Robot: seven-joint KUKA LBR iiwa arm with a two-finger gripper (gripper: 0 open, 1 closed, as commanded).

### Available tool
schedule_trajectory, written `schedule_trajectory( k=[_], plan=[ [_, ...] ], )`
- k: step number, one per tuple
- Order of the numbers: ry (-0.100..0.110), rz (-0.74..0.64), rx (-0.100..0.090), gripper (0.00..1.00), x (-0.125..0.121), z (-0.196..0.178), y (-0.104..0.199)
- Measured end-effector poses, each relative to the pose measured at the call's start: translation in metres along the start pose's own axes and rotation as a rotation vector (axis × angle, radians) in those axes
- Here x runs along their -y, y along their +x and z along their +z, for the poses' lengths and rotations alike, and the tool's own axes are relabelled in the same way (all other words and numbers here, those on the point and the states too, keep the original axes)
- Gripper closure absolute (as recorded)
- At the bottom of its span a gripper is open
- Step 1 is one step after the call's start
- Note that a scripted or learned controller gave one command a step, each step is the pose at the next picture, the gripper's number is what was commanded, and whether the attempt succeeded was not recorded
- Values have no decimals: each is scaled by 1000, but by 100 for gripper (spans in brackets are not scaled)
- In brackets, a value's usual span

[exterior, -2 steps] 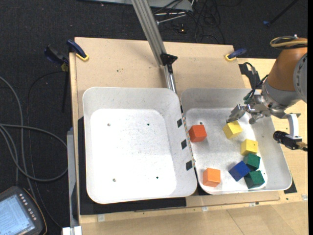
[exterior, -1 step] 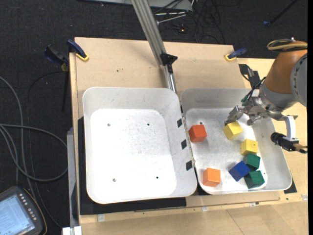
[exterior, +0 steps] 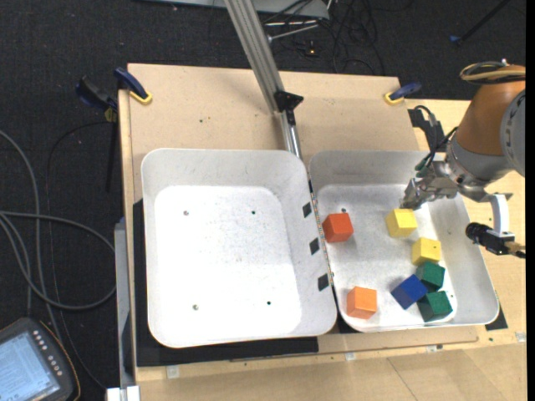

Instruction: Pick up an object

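Bench [exterior: 217, 107] w/ two bins; gripper [exterior: 415, 192] over right bin [exterior: 368, 178], just above yellow cube [exterior: 402, 222]; finger state can't tell.

Grey arm [exterior: 493, 153] w/ orange band, black cables along wrist, small metal hand [exterior: 415, 192] at tip

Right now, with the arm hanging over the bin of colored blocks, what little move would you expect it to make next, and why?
Probably a short drop toward the upper yellow block. The gripper sits just above and to the right of it in the right bin, and that block lies apart from its neighbours, so it looks the easiest to take.
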State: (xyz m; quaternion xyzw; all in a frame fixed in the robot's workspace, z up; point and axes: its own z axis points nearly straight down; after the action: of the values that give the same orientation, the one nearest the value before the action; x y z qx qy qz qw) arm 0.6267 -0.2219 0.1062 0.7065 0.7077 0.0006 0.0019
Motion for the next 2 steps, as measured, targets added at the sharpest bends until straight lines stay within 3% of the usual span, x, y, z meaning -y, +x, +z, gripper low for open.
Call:
schedule_trajectory(
  k=[2],
  plan=[
    [-5,-2,2,100,-2,-108,4]
  ],
)
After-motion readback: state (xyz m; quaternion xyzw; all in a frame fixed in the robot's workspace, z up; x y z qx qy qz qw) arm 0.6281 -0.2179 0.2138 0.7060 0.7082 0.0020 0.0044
